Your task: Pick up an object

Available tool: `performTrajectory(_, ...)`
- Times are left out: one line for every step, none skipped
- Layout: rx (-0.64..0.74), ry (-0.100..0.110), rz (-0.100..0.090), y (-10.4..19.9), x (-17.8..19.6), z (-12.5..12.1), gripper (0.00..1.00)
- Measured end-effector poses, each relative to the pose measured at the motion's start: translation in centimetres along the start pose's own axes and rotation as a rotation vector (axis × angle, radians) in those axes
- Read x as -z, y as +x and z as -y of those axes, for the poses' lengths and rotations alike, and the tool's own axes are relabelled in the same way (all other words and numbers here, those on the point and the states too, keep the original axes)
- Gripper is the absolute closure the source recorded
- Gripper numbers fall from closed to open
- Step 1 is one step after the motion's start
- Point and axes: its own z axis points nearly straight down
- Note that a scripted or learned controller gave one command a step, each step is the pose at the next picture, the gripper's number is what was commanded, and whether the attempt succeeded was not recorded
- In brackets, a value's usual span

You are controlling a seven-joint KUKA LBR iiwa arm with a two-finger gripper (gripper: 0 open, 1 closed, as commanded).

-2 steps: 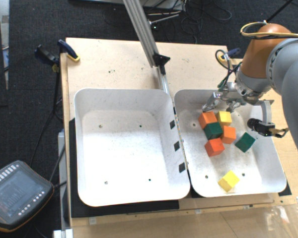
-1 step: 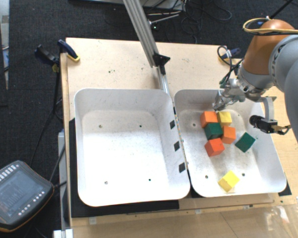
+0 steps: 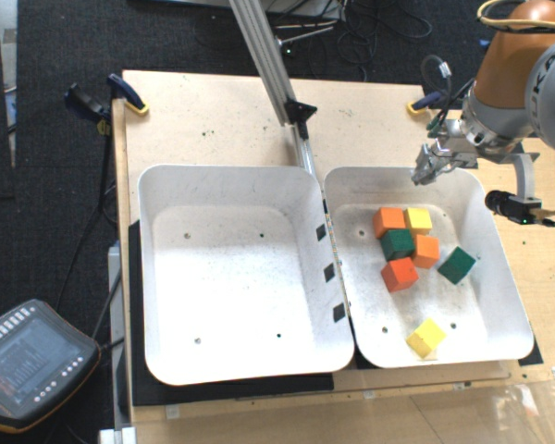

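Several small blocks lie in the right bin [image 3: 499, 336]. A cluster near its middle holds an orange block [image 3: 389, 219], a yellow block [image 3: 419, 218], a dark green block [image 3: 398, 243], a second orange block [image 3: 426, 251] and a red-orange block [image 3: 400, 273]. Another green block [image 3: 457, 265] sits apart to the right, and a yellow block [image 3: 425, 338] lies alone near the front. My gripper [image 3: 429, 170] hangs above the bin's far edge, up and right of the cluster, with nothing seen between its fingers.
The left bin [image 3: 157, 248] stands beside the right one, split from it by a ridge with black marks. A metal pole [image 3: 264, 49] slants over the back of the bench. Clamps sit at the bench's back corners, and a teach pendant [image 3: 28, 363] lies at lower left.
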Motion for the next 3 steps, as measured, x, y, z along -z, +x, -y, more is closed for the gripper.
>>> performTrajectory(0.000,0.002,0.000,0.0,4.5,-0.2,1.00)
performTrajectory(0.005,0.010,-0.004,4.5,4.8,0.3,1.00)
performTrajectory(0.007,0.007,-0.005,10.2,5.2,-0.5,1.00)
